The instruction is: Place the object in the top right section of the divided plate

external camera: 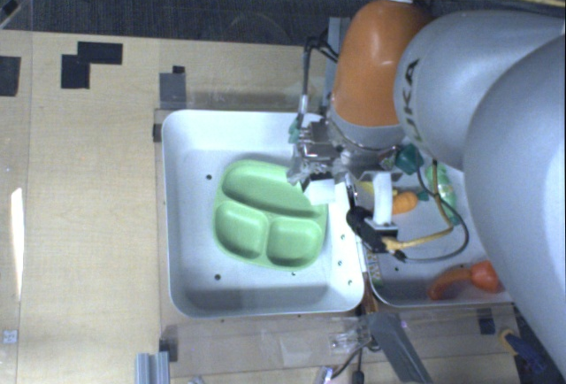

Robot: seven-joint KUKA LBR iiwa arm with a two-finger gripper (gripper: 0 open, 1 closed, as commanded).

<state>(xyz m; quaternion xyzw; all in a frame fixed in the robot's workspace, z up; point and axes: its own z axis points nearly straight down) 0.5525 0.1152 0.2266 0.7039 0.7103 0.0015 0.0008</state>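
Note:
A light green divided plate point(265, 214) lies in the left white bin point(190, 223), with one long section at the back and two smaller sections at the front. My gripper point(305, 172) hangs over the plate's back right edge, below the orange band of the arm. The wrist hardware hides what lies between the fingers. No object shows in any plate section.
The right bin point(416, 289) is mostly covered by the arm. An orange item point(403, 203) and a green item point(439, 183) lie in it near the wrist, and an orange-red object point(464, 278) sits at its front. Cables hang from the wrist.

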